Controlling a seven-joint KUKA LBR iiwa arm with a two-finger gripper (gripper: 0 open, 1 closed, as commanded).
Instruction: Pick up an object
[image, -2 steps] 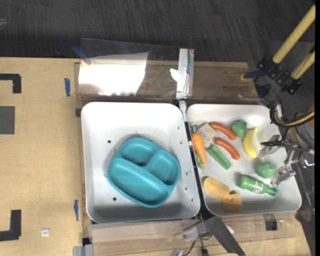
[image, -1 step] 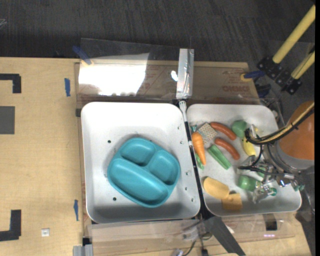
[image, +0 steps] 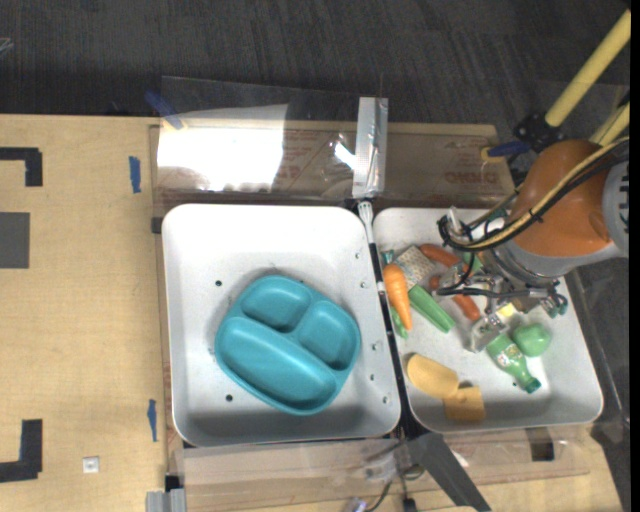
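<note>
Arm low over right bin, wrist down for pick. Jaws' state: can't tell, hidden in cables and clutter. Likely target green bottle just below jaws. Carrot and green pod-like toy to left; tan pieces further below-left. Teal divided plate in left bin, well apart. No legible labels on toys; writing on board behind bins too blurred to read.

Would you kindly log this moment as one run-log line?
arm: over right bin | gripper: low among toys, by green bottle | grasp: unclear | left bin: teal divided plate
</note>
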